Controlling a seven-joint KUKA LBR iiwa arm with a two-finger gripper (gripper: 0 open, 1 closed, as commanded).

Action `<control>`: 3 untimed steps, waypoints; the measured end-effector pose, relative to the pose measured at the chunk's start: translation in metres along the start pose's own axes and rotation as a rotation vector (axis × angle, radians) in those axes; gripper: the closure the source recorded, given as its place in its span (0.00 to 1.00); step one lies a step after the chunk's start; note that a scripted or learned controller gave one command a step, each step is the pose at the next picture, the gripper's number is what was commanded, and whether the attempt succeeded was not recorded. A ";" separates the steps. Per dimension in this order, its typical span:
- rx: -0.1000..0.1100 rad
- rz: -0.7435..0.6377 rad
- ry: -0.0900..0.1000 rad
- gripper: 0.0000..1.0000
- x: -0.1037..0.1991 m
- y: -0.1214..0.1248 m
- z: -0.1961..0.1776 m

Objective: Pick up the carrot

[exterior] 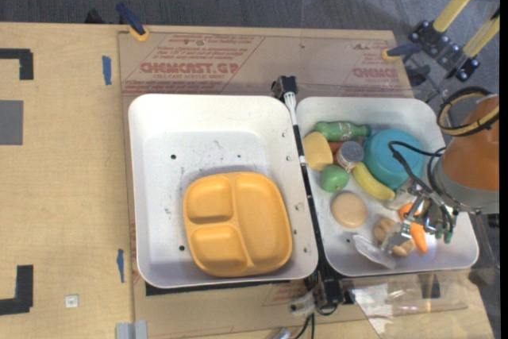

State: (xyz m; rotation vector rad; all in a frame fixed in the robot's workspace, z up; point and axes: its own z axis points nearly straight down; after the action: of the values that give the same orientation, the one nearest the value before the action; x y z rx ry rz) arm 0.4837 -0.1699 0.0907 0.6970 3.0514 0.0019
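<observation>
Carrot upright in view, beneath end effector, right bin

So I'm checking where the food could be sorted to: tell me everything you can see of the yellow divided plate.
The plate is a yellow-orange tray with rounded corners, and it looks like smooth matte plastic. Raised ridges split it into three compartments: two on its left side, one above the other, and a longer one down its right. It lies flat and slightly turned on the floor of the left bin, toward the near edge. Nothing lies in it.
</observation>
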 end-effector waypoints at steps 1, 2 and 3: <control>-0.001 -0.004 -0.014 1.00 -0.004 0.002 -0.013; 0.001 -0.033 -0.009 1.00 0.012 0.057 -0.002; 0.002 -0.192 0.002 1.00 -0.054 0.034 -0.011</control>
State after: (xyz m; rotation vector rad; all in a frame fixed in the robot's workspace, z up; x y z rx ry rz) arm 0.5465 -0.1630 0.1028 0.4015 3.1067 -0.0025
